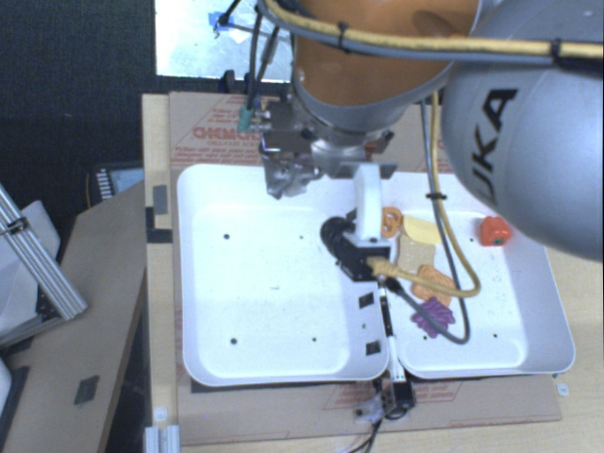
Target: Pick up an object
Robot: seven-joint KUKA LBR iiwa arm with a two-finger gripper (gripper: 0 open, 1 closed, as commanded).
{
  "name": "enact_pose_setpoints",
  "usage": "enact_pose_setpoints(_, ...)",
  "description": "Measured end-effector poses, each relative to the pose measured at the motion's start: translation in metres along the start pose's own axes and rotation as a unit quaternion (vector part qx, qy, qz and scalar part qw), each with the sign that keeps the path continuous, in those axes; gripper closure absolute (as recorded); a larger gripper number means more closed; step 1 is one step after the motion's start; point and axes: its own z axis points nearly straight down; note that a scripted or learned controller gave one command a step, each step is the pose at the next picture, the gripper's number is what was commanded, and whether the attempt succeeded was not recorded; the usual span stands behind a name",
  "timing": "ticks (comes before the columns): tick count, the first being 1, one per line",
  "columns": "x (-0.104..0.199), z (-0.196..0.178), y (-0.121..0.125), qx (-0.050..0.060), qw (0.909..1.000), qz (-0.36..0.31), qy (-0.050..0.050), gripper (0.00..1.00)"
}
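Purple toy (432, 316) in right-hand bin (514, 324) judged light, soft; best pinched across its middle. Jaws' state cannot be told.

The grey, smooth-shelled metal robot arm (528, 149) reaches in from the right of the view and looms large across its upper right, its thick rounded link bearing dark lettering and lying close to the camera. Above the wrist sits the broad glossy orange band (377, 17), under which the grey wrist section (349, 111) narrows and points downward and slightly to the left in the view. At its lower end hangs the small grey metal gripper (286, 179), directed downward near the upper middle of the view, and whether it is spread or closed cannot be made out
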Motion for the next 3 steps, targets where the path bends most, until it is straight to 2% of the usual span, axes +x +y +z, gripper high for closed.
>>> enact_pose_setpoints(1,0.0,-0.113,0.023,0.002,1.0,0.0,-0.001,1.0)
enact_pose_setpoints(2,0.001,-0.117,0.022,0.008,1.0,-0.003,-0.003,1.0)
enact_pose_setpoints(3,0.002,-0.128,0.023,0.007,1.0,-0.006,-0.003,1.0)
